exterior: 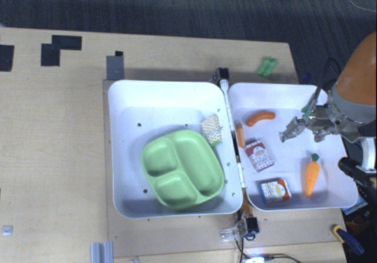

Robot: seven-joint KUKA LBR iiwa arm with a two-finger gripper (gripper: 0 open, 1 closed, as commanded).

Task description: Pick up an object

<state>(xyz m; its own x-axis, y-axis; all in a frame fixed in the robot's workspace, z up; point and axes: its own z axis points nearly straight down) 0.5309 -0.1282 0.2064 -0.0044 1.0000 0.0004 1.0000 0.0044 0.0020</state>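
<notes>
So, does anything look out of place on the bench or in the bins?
Yes. A small green object lies on the bench outside the right bin, beyond its far edge, while the other small items sit inside the bins.

Arm (359,88) cropped at right edge

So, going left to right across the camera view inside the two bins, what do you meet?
Green divided plate → patterned packet → red-and-white carton → orange carton → gripper → toy carrot
</notes>
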